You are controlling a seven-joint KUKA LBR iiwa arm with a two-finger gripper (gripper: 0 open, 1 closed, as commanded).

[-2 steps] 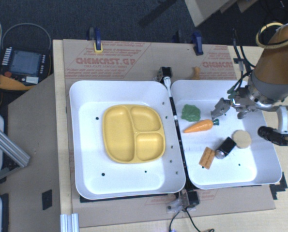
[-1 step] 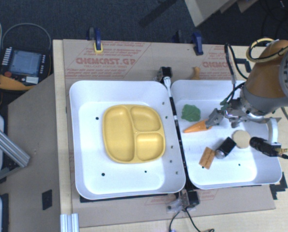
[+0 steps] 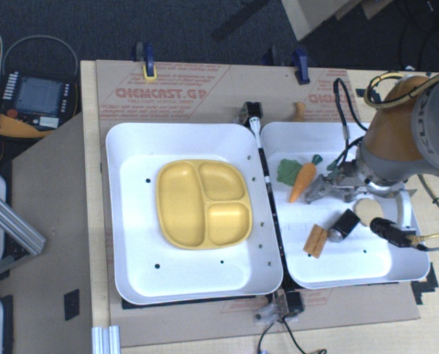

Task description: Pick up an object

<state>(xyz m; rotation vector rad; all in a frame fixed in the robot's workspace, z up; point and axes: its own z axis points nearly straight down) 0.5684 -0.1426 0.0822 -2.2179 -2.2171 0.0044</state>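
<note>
1. Two shallow white bins are seen side by side on the bench: the left bin [image 3: 123,220] and the right bin [image 3: 367,268].
2. A yellow divided plate [image 3: 203,202] with three compartments is set in the middle of the left bin.
3. The arm [image 3: 407,127], grey with an orange band, is reached in from the right over the right bin.
4. The gripper [image 3: 324,188] is lowered into the right bin, just beside an orange carrot [image 3: 302,182]; whether it is open or closed cannot be told, and nothing is seen held.
5. A green leafy piece [image 3: 288,171] is found touching the carrot's left side.
6. A small black object [image 3: 344,225] and a brown block [image 3: 315,240] are placed near each other, below the gripper.
</note>
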